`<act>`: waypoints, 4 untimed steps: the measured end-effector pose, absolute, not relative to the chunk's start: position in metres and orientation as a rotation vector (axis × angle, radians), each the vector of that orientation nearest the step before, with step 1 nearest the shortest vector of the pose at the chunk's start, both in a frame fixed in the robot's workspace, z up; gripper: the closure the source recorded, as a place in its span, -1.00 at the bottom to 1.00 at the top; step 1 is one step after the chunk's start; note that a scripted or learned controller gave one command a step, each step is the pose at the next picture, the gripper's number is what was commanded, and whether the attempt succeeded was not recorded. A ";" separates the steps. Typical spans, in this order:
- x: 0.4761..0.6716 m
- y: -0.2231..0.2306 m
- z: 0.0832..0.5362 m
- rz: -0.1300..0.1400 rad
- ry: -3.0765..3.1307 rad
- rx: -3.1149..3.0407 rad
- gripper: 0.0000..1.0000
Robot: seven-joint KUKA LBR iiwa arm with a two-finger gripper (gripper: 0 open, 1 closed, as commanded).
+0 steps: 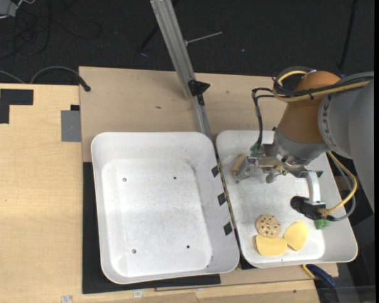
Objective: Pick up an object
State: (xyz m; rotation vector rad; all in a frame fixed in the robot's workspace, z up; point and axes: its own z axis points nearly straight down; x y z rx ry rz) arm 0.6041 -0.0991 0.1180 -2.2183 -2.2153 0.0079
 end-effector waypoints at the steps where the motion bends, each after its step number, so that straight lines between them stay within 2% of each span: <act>1: 0.605 -0.101 0.131 0.003 -2.209 -2.228 1.00; 2: 0.612 -0.095 0.187 -0.003 -2.223 -2.222 1.00; 4: 0.614 -0.091 0.295 -0.003 -2.225 -2.222 1.00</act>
